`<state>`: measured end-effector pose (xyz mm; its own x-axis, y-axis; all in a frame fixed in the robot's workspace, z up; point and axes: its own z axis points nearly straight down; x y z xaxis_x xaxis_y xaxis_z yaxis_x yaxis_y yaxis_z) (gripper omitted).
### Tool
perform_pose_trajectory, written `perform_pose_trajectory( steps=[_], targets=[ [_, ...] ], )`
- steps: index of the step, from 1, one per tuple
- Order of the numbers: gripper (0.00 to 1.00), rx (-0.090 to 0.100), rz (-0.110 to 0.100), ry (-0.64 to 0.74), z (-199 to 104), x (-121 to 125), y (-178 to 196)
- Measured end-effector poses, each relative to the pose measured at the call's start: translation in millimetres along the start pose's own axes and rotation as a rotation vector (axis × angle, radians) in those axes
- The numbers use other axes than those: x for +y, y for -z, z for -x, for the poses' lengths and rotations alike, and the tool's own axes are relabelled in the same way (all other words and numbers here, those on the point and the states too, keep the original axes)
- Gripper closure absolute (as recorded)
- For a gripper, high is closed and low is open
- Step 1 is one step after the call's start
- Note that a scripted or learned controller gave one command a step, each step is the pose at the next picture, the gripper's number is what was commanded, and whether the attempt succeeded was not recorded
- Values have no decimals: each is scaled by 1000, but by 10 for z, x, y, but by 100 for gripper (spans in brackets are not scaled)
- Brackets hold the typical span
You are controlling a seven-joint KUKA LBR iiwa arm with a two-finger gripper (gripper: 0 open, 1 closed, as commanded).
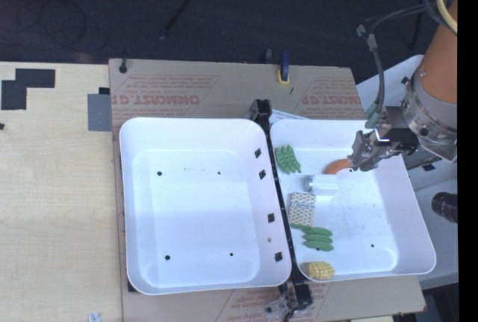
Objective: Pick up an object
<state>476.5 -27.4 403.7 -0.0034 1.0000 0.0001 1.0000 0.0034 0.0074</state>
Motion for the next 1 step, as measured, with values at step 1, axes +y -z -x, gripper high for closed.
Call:
perform_pose_trajectory(
  steps=[1],
  targets=[
    [100, -1, -20, -4, 74, 354, -1264]
  ],
)
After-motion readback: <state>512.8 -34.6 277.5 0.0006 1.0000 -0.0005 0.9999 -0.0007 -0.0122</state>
